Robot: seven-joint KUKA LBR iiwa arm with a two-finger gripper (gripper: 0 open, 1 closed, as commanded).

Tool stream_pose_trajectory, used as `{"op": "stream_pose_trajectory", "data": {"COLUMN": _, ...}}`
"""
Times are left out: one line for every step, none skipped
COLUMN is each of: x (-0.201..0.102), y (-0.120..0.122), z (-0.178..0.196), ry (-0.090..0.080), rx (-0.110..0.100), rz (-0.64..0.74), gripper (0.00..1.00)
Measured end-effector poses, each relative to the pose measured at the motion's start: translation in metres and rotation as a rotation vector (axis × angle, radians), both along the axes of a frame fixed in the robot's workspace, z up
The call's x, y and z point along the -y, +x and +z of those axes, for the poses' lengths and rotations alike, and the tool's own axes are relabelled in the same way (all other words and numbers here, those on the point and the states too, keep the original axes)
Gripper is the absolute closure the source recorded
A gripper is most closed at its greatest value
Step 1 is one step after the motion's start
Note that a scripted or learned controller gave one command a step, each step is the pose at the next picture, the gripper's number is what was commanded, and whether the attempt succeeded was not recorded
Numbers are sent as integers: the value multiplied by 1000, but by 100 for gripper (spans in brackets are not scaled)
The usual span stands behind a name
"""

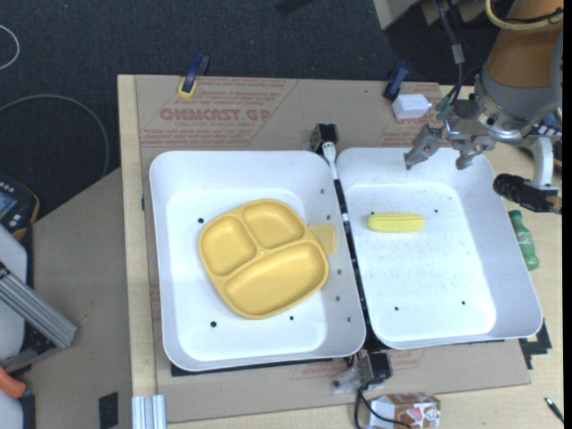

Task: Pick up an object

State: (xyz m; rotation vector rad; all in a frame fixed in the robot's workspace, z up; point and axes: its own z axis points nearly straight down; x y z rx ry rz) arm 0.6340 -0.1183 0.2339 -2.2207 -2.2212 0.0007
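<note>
- Jaws are seen spread apart, nothing caught between them, so the gripper [444, 151] is released and is hung over the far rim of the right bin [500, 324].
- One finger [419, 153] is pointed down-left and the other is angled down on the right side, both just above the back wall of that bin.
- Grey wrist and the orange band [525, 56] are found in the top right corner, with cables looped around them.
- Corn cob [396, 222], a small yellow one, is laid flat on its side in the right bin, towards the back-left part of the floor, well apart from the gripper and not touched by it.
- Left bin [170, 320] is occupied by a yellow divided plate [263, 257] with three compartments, set a bit crooked near the middle.
- A small pale yellow piece [323, 237] is tucked just beside the plate's right edge, close to the wall between the two bins; what it is exactly can't be made out.
- Both bins are sat side by side on a cardboard sheet [223, 110] with red printing on it, held by a clamp [190, 78] at the back-left.
- A green bottle-like thing [524, 237] is spotted just outside the right bin's right rim.
</note>
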Motion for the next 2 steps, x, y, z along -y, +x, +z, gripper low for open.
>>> {"op": "stream_pose_trajectory", "data": {"x": 0, "y": 1, "z": 11, "ry": -1, "rx": 4, "rz": 1, "gripper": 100}}
{"op": "stream_pose_trajectory", "data": {"x": 58, "y": 8, "z": -76, "ry": 0, "rx": -7, "rz": -5, "gripper": 100}}
